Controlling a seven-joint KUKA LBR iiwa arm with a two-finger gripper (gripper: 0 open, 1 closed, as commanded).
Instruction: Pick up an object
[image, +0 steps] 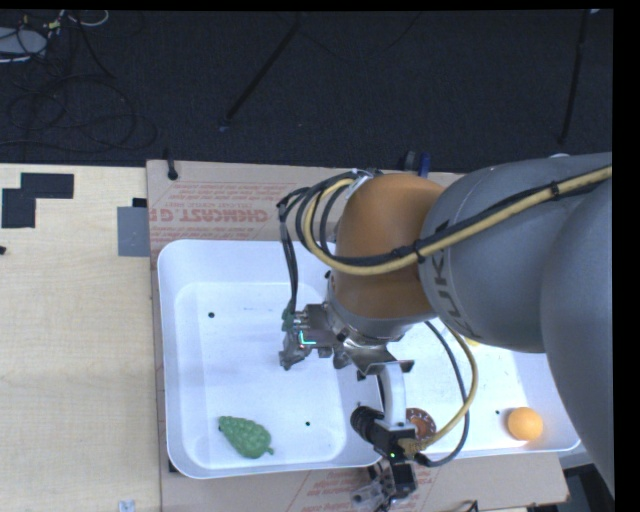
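A green knobbly object (246, 437) lies in the left bin (185, 330) near its front left corner. An orange ball (523, 424) rests in the right bin (560, 440) near its front right. A brown round object (420, 422) is partly hidden behind the wrist, near the divide between the bins. My gripper (388, 487) hangs low at the front edge of the bins, right of the green object and left of the ball. It is small and dark here, and nothing can be seen held in it.
The arm's orange band (385, 245) and grey body (520, 260) cover much of the right bin. Black cables (300, 215) loop over the left bin's back. Cardboard (220, 205) lies under the bins, with a wooden bench (70, 350) to the left.
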